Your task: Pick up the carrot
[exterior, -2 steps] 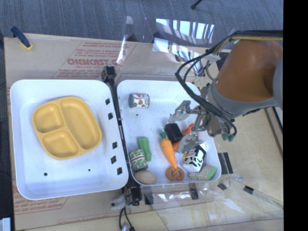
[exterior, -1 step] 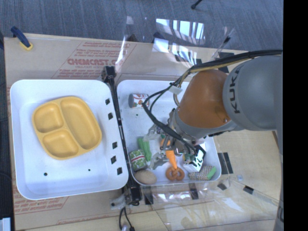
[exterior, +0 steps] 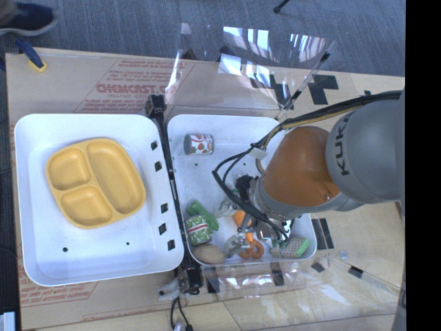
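Where visible, carrot (exterior: 239, 218) lies steeply tilted.

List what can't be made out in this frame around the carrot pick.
- Tool: the arm's orange band and wrist cover it from above, so its state is unreadable.
- Carrot: an orange sliver beside the wrist; the rest is hidden by the arm.
- Orange piece near the right bin's front wall: too small and cluttered to identify.
- Can: label too small to read.

Robotics lab: grey arm (exterior: 358, 154) over two white bins (exterior: 27, 205) on a paper-covered bench (exterior: 103, 81).
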Controlling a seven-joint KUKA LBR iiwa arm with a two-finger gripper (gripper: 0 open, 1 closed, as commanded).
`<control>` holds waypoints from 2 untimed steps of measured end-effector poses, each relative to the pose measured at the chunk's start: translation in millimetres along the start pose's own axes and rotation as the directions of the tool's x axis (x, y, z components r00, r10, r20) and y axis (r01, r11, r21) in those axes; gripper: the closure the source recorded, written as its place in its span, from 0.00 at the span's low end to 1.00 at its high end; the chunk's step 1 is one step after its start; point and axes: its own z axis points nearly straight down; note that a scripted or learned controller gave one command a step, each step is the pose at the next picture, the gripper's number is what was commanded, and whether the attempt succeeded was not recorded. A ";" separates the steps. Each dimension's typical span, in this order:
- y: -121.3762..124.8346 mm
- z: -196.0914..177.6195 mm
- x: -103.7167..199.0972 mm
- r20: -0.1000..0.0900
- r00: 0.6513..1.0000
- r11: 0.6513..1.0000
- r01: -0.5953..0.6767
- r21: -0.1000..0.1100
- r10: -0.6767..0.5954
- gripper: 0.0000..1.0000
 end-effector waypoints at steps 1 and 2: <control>2.4 -10.9 -2.3 0.004 1.000 1.000 0.011 0.000 -0.011 1.00; 25.5 -141.0 -4.2 0.008 0.940 0.940 -0.340 -0.002 0.340 1.00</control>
